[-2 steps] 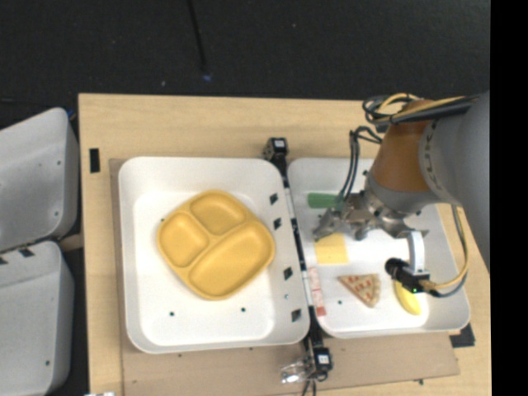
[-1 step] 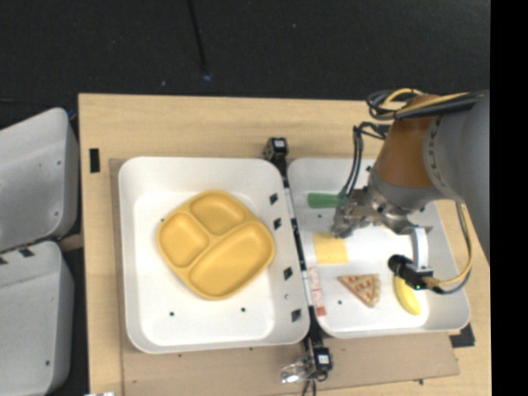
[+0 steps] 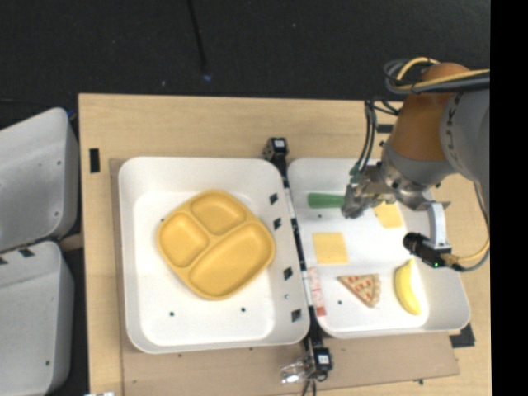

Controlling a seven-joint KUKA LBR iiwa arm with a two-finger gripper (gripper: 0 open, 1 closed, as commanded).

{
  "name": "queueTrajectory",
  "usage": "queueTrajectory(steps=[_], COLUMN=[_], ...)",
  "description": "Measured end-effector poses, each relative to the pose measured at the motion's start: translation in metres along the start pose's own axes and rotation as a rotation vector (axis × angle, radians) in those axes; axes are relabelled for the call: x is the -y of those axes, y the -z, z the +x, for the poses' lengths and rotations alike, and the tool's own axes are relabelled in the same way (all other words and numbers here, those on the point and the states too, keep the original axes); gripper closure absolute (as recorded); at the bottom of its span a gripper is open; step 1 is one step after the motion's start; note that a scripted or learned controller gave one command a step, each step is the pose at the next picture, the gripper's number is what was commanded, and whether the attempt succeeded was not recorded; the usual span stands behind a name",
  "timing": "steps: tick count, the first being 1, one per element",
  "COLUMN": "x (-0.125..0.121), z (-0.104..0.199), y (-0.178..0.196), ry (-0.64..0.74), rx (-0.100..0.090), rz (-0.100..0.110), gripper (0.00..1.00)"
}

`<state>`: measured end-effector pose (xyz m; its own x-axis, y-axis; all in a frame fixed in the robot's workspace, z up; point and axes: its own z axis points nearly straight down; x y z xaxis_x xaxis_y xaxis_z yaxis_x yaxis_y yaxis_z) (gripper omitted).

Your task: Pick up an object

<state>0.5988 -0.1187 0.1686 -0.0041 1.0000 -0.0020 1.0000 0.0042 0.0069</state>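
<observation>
Care at this step means bringing the gripper (image 3: 355,202) squarely down over the green stick (image 3: 324,199) lying just beside its tip, on the side away from the arm, so the piece ends up between the jaws rather than pushed along the floor; whether those jaws stand apart or together I cannot tell. The right bin (image 3: 450,304) under the tool also holds a small yellow piece (image 3: 388,215) just behind it, a yellow square (image 3: 331,247) and pizza slice (image 3: 361,288) nearer the front, and a banana (image 3: 407,288) further toward the arm's side. The left bin (image 3: 140,304), well away from the tool, carries a yellow divided plate (image 3: 216,242).

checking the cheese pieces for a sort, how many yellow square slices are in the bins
2, both in the right bin. One cheese slice lies flat near the bin's middle, above the pizza slice. The other cheese slice lies beside the gripper, whose arm may hide more.
</observation>
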Motion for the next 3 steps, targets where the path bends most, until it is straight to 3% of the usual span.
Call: queueTrajectory(steps=[2,3], x=[0.003,0.014], z=[-0.010,0.035], y=[0.091,0.078], ry=[-0.001,0.001], rx=[0.000,-0.002], rz=[0.001,0.008], gripper=[1.00,1.00])
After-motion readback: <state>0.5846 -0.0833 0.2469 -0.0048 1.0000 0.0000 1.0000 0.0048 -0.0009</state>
